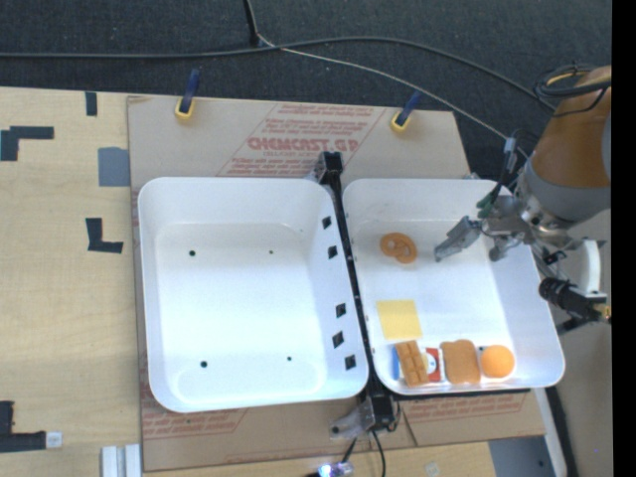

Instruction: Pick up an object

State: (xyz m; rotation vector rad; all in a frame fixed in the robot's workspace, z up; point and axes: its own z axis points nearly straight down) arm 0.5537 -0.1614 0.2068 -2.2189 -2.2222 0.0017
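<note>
I see the hand [475, 238] hanging over the right bin [517, 306], fingers spread apart and holding nothing. A small brown pretzel [399, 247] lies just left of it; a yellow square [399, 319], a bread roll [459, 361] and an orange [497, 362] sit nearer the front wall.

- Brown ring pretzel [399, 247]: flat, upper right bin.
- Yellow square block [399, 319]: flat, mid-bin.
- Orange-red packet [414, 363], tan bread-like piece [459, 362], orange ball [497, 363]: side by side along the bin's near wall.
</note>
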